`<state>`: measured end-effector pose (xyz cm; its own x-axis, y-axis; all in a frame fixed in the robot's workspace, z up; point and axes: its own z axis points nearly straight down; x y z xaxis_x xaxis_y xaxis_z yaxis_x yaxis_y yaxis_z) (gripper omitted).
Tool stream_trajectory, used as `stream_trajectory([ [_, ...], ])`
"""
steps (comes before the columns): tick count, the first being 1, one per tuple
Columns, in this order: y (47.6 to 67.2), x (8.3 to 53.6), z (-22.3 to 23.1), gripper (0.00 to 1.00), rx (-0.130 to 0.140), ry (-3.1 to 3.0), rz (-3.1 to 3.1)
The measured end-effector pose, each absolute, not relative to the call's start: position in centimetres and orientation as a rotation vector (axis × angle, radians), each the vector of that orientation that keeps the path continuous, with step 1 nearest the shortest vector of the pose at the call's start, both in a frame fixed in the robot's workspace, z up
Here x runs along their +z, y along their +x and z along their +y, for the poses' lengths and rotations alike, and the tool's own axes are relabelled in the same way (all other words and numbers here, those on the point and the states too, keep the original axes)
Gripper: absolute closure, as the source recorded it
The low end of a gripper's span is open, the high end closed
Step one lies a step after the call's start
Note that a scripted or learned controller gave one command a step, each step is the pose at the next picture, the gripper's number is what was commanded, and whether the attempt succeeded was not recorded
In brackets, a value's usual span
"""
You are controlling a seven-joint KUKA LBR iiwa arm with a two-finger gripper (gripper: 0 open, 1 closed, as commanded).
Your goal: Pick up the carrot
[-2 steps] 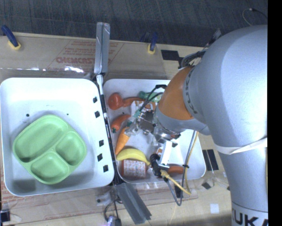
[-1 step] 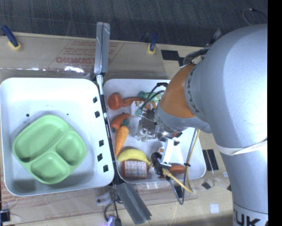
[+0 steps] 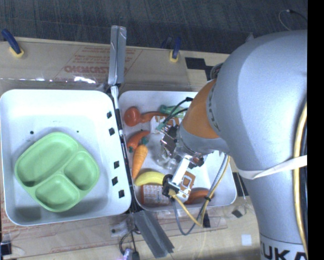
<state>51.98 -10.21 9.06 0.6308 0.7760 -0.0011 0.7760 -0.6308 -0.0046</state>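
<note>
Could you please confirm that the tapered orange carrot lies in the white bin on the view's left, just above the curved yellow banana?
Not quite: the camera view shows the tapered orange carrot in the white bin on the view's right, not the left. It does lie just above the curved yellow banana.

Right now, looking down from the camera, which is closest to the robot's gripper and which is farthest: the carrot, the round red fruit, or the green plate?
1. Carrot, beside the gripper, right bin.
2. Round red fruit, same bin's upper left.
3. Green plate, left bin.
</note>
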Motion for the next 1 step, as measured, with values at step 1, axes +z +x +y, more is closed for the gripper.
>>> stream_trajectory([
  [1,55.64,19.13,1.08,1.0,0.006,-2.981,-0.981],
])
